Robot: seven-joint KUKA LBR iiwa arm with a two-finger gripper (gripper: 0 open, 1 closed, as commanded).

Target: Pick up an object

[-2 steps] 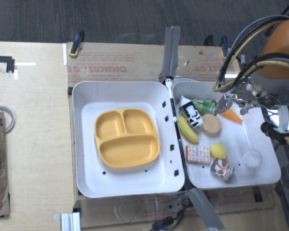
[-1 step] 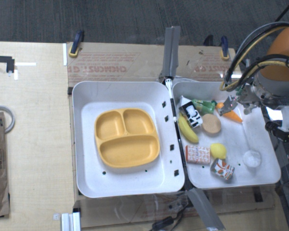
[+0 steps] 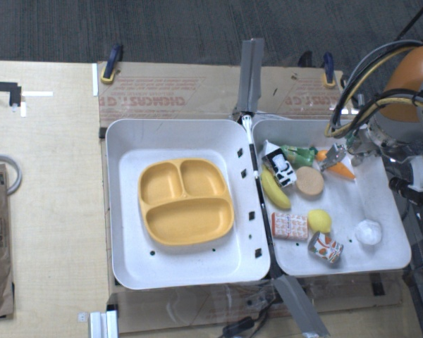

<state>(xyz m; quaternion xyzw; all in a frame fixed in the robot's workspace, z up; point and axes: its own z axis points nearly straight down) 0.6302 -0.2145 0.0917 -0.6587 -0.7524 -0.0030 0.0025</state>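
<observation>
The right bin (image 3: 391, 248) holds the objects. A yellow banana (image 3: 275, 189) lies at its left side beside a black-and-white item (image 3: 280, 167). A green object (image 3: 299, 153) lies at the back, with a tan round disc (image 3: 310, 182) in front of it. An orange carrot-like piece (image 3: 344, 170) lies to the right of the disc. My gripper (image 3: 335, 156) hangs low at the back of this bin, right over the orange piece's left end and just right of the green object. Nothing is visibly lifted.
Nearer the front of the right bin lie a red-and-white box (image 3: 290, 226), a lemon (image 3: 319, 221), a small printed can (image 3: 325, 248) and a white crumpled lump (image 3: 369, 232). The left bin (image 3: 123, 210) holds a yellow divided plate (image 3: 186, 201). Cables arch above the arm at right.
</observation>
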